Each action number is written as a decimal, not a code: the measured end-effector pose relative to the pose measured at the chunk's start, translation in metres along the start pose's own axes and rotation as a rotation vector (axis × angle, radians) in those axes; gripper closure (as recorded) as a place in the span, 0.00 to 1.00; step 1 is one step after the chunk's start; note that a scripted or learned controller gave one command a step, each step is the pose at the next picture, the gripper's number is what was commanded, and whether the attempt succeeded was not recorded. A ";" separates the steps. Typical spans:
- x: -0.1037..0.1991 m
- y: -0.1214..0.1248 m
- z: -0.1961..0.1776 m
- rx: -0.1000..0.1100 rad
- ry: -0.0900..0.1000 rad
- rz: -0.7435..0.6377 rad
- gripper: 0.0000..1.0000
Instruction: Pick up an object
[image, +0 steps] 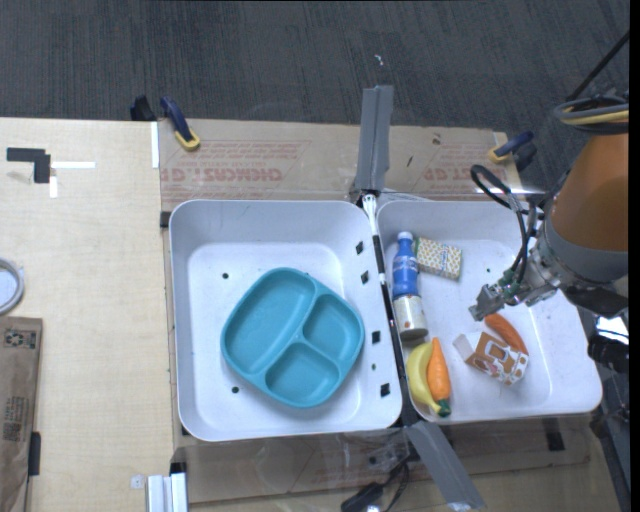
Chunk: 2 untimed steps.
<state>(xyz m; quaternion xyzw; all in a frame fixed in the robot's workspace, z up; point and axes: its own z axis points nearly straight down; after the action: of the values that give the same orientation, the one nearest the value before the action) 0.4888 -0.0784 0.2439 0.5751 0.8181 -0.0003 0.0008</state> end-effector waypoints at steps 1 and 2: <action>0.000 0.000 0.000 0.001 0.000 0.000 0.00; -0.036 -0.026 0.131 0.003 0.003 -0.028 0.00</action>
<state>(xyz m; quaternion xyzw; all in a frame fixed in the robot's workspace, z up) 0.4767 -0.1210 0.1128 0.5636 0.8260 -0.0009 -0.0012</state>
